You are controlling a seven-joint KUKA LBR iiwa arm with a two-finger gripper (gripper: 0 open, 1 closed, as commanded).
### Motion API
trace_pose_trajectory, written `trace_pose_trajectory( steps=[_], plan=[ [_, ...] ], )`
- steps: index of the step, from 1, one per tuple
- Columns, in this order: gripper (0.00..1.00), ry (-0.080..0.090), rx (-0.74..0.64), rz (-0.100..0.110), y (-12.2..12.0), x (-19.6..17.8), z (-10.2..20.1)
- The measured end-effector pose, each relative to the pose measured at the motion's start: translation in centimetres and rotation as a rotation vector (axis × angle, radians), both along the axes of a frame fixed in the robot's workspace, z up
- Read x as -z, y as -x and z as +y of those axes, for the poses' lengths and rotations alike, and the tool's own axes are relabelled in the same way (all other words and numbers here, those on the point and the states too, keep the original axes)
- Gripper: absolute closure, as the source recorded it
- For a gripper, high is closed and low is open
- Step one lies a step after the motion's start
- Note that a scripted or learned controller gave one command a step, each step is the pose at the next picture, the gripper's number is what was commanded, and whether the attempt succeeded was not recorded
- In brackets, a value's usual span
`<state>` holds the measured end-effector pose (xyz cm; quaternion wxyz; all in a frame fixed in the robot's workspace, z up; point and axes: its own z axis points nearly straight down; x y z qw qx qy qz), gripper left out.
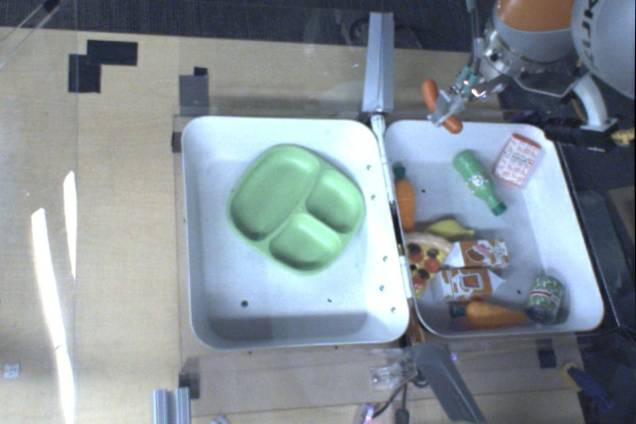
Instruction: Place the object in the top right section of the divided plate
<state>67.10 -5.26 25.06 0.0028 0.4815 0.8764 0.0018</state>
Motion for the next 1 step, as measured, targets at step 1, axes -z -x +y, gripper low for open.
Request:
trace_pose_trajectory(
  steps=[1],
  plan=[
    [1.0,-0.001,0.108,0.006,7.71,6.82,5.22]
  ],
)
